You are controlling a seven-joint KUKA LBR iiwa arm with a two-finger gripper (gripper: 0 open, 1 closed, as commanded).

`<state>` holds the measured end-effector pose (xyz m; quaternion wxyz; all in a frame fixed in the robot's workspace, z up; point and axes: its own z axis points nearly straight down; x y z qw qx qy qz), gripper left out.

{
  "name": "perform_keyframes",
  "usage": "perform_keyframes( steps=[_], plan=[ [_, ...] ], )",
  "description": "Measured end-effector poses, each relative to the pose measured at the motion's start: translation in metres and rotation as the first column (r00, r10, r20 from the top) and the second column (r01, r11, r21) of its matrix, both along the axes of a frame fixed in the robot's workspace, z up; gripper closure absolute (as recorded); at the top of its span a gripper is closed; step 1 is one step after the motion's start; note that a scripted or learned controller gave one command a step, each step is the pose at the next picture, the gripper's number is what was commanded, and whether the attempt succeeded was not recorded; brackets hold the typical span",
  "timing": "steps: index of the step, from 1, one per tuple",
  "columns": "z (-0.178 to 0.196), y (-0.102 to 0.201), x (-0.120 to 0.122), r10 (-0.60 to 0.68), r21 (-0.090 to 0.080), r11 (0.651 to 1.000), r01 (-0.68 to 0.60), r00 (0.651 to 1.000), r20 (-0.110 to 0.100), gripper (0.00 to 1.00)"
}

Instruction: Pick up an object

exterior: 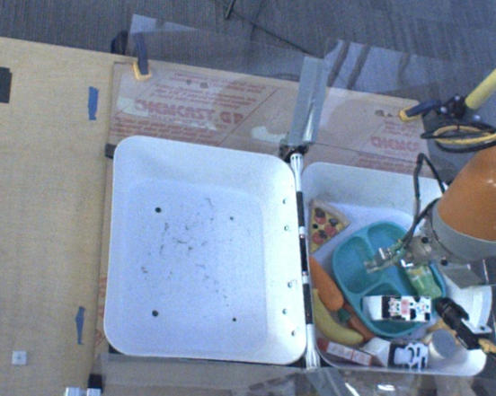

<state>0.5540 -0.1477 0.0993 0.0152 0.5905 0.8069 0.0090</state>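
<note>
- I am treating the teal divided plate (372,274) as the likeliest thing to pick, since it is lying in the right bin (359,182) at the right of the frame, directly under the gripper (394,257).
- I am seeing the gripper hanging over the plate's middle, near the ridge that splits its compartments; its metal tips are too small and glary for me to say whether they are open or closed, and nothing is visibly held between them.
- I am judging the key relation like this: the plate is spreading out below and slightly to the left of the gripper, so a straight descent would be landing on flat plate rather than on a rim it could pinch.
- I am noting clutter crowding the plate: a pizza slice toy (327,223) to its upper left, a carrot (327,286) and a banana (336,326) along its left and lower edge, and a small black-and-white box (404,308) at its lower right.
- I am watching the arm (483,201) reaching in from the right edge of the frame.
- I am seeing the left bin (139,165) sitting beside it on the table (29,209).
</note>
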Motion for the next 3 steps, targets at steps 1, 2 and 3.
perform_keyframes(
  steps=[1, 2, 3],
  plan=[
    [-0.006, 0.001, -0.004, 0.000, 0.002, 1.000, 0.000, 1.000, -0.011, 0.00],
    [0.006, -0.003, 0.001, -0.001, -0.007, 1.000, 0.001, 1.000, 0.003, 1.00],
    [0.002, -0.003, -0.002, -0.002, -0.006, 1.000, 0.002, 1.000, -0.006, 0.00]
  ],
)
